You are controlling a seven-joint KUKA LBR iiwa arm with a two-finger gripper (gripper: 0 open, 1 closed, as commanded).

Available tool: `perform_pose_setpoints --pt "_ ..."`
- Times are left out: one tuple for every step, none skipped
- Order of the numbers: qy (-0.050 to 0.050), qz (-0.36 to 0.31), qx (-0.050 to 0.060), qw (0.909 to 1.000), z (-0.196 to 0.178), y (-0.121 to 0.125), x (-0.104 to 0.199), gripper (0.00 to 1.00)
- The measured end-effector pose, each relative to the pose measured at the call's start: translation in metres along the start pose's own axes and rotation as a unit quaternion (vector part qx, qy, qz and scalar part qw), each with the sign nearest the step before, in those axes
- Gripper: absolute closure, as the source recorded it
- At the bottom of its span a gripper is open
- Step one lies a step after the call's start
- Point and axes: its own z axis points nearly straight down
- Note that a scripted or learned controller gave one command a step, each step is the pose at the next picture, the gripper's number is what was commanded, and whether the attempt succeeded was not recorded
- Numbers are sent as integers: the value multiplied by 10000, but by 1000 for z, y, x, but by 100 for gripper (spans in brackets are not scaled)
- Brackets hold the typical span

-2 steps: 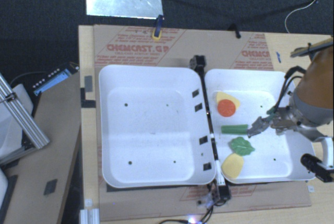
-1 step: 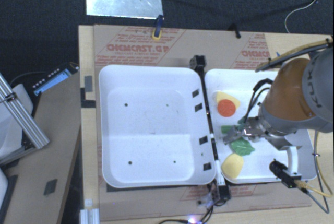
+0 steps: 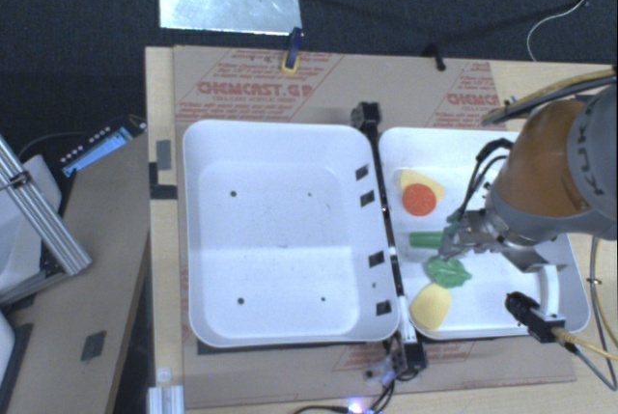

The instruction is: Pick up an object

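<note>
Camera view — gripper (image 3: pixel 452 246) over green object (image 3: pixel 450 271)

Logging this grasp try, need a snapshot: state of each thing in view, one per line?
Gripper: low in the right bin, over the green items; finger state can't be read.
Right bin: holds all the objects.
Left bin: sits beside the right bin.
Red disc: lying on a yellow piece.
Green stick: lying flat, by the gripper.
Green leafy piece: lying below the gripper.
Yellow lemon: resting near the bin's front corner.
</note>
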Motion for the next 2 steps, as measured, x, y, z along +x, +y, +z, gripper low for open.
perform_pose_setpoints --pt "1 1 3 10000 0 0 0 0" --pt "0 3 -9 10000 46 -13 4 0"
